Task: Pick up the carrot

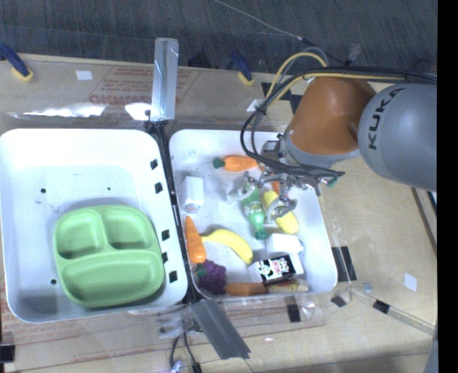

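Observation:
A small orange carrot with a green top lies near the back wall of the right bin. A second long orange piece, carrot-like, lies along that bin's left wall. My gripper hangs under the orange wrist band, low over the bin's middle. It is just right of and in front of the small carrot, above a green bottle and a yellow piece. Nothing can be made out in its grasp.
The right bin also holds a banana, a white cylinder, purple grapes, a white block, a black-and-white box and an orange-brown stick. A green divided plate sits in the left bin.

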